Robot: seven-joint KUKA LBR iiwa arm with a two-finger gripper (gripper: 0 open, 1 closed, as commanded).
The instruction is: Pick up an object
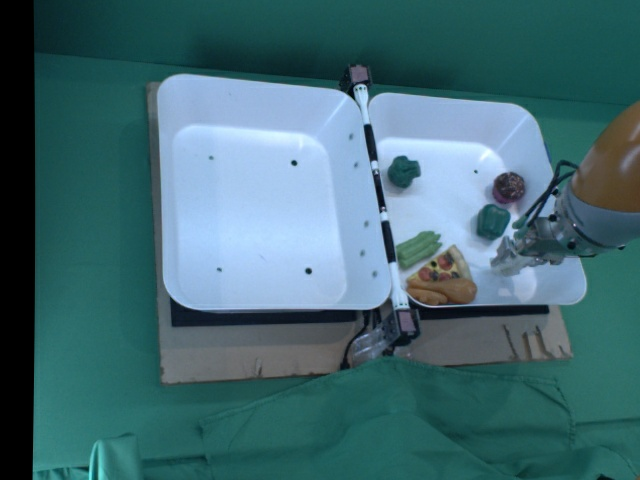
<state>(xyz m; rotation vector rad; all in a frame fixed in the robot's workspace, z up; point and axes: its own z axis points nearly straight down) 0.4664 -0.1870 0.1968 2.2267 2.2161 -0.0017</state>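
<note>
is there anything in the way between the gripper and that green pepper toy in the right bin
Nothing visible stands between them. The gripper sits just to the lower right of the small dark green toy pepper, with only bare white floor of the right-hand bin between. The round dark red toy lies beyond the pepper, off that line.

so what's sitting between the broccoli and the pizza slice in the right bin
In the camera view, the green bean pods lie between the broccoli above and the pizza slice below, close to the pizza; the rest is bare bin floor.

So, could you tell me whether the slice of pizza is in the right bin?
In: the pizza slice lies inside the right white bin, near its front-left corner.
</note>
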